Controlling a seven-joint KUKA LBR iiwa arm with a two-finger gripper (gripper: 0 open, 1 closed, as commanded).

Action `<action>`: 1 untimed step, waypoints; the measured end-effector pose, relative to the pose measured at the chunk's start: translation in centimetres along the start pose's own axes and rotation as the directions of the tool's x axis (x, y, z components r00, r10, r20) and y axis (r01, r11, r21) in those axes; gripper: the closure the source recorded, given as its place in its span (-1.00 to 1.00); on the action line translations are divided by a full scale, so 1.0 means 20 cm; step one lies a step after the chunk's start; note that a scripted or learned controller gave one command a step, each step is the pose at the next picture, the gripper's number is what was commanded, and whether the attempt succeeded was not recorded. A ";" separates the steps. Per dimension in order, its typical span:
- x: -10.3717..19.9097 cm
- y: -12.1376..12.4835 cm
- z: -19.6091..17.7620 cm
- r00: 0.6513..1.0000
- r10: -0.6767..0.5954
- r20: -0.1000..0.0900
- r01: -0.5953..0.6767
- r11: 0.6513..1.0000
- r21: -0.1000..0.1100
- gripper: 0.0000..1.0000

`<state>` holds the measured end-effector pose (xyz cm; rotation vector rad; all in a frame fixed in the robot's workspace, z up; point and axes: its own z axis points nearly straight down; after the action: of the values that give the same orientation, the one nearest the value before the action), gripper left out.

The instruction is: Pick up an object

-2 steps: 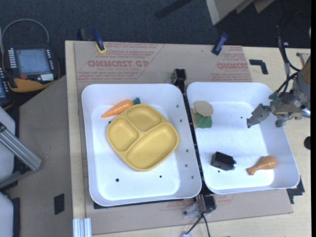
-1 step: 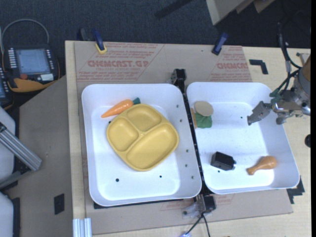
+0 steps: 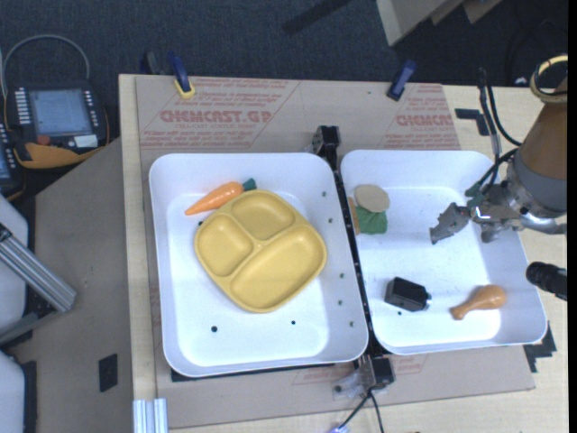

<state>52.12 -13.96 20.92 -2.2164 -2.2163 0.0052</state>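
The right bin (image 3: 424,174) holds a tan round piece on a green block (image 3: 370,208) at its left side. A small black object (image 3: 407,293) and a tan drumstick (image 3: 478,302) lie near its front. My gripper (image 3: 469,227) hangs over the right half of this bin, its grey fingers (image 3: 445,226) spread open with nothing between them. It is above bare bin floor, behind the drumstick and to the right of the green block. In the left bin (image 3: 171,242) lie an orange carrot (image 3: 214,198) and a yellow divided plate (image 3: 260,249).
A small green item (image 3: 248,185) peeks out behind the carrot. Clamps (image 3: 183,84) hold the cardboard sheet at the back. A pendant with a screen (image 3: 56,115) sits off the bench at far left. The arm and its cables (image 3: 541,165) cover the right bin's right rim.
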 end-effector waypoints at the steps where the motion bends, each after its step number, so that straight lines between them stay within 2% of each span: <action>1: 0.00 -0.03 0.21 1.000 0.000 0.002 0.000 1.000 -0.006 -1.00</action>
<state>51.44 -13.95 16.63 -2.2201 -2.2203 0.0012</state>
